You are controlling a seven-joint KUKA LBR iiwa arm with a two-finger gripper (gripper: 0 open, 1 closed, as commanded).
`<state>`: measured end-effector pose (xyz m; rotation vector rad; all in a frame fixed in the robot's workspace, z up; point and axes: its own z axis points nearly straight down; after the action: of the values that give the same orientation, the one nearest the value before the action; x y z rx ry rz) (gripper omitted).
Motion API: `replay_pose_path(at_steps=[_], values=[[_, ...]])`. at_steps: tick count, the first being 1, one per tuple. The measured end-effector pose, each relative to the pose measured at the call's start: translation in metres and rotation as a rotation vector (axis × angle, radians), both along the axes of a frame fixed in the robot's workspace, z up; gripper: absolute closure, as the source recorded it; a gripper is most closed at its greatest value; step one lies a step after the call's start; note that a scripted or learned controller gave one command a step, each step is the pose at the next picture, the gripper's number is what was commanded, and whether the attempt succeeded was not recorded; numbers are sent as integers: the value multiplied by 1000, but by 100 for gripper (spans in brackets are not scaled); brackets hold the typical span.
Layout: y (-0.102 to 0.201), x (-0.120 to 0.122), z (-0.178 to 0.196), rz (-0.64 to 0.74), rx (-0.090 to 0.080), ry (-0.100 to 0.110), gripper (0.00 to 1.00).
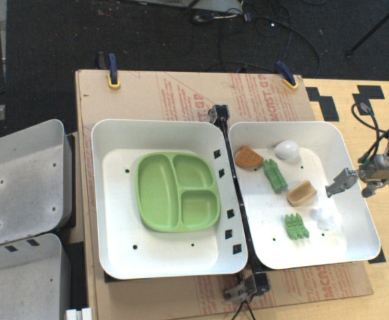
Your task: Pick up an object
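The right bin holds several small objects: a brown wedge, a white rounded piece, a long green piece, a tan block, a ridged green piece and a small white crumpled item. My gripper hangs over the right rim of this bin, right of the tan block and above the crumpled item. Its fingers are spread, open, with nothing between them.
In the left bin lies a light green divided plate. A black divider with clips runs between the bins. White trays sit off the bench at the left. Clamps hold the cardboard's far edge.
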<state>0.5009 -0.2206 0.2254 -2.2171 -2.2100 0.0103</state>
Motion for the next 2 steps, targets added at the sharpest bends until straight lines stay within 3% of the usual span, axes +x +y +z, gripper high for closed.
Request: replay_pose_path(at_steps=[1, 2], values=[[0, 3, 6, 4, -4, -12, 0], [2, 6, -57, 2, -1, -7, 0]])
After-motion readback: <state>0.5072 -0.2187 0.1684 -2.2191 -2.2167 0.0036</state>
